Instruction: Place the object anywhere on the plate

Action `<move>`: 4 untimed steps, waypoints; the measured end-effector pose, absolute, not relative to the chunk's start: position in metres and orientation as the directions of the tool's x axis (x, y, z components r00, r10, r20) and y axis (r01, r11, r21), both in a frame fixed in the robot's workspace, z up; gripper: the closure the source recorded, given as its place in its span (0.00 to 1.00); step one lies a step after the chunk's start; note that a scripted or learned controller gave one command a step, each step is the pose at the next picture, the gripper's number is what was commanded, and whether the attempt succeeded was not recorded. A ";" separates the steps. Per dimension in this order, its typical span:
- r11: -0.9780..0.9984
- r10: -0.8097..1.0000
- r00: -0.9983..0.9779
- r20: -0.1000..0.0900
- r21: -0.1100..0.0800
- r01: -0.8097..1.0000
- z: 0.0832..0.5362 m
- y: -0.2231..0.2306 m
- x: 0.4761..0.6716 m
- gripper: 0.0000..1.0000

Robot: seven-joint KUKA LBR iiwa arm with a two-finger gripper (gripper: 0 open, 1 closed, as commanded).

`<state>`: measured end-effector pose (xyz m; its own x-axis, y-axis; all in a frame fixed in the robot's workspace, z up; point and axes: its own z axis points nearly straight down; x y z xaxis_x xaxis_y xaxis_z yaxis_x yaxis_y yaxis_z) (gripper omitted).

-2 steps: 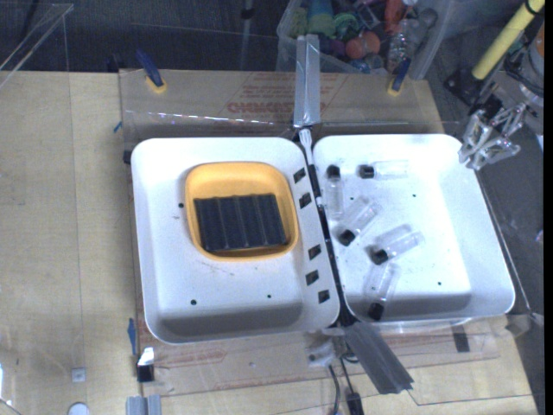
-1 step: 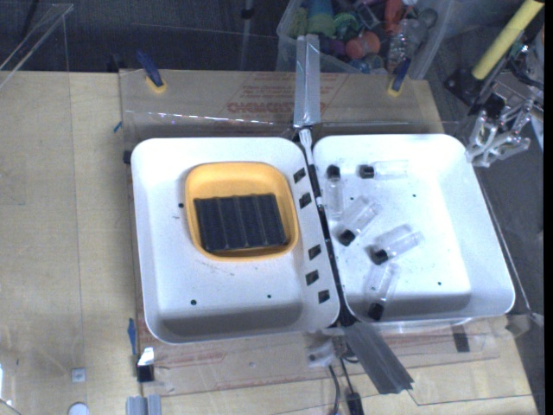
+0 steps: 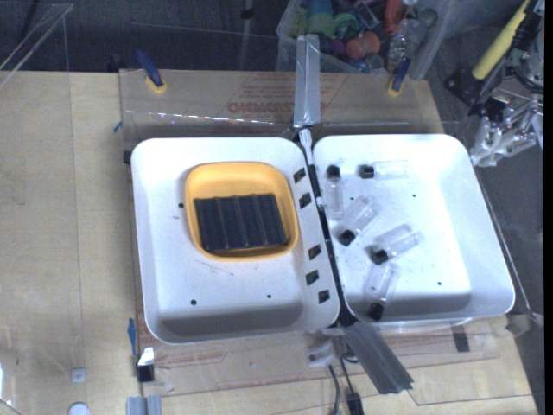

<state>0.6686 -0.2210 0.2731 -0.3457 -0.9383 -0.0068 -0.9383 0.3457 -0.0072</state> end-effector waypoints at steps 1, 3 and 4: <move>0.070 -0.998 -0.070 -0.005 -0.008 -0.998 0.339 -0.221 0.668 1.00; -0.532 -0.847 0.532 -0.003 -0.005 -0.847 0.337 -0.212 0.668 1.00; -0.798 -0.603 0.798 -0.002 -0.004 -0.603 0.299 -0.210 0.668 1.00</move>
<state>0.6681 -0.2097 0.2989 0.7976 -0.6032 -0.0016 -0.6032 -0.7976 -0.0041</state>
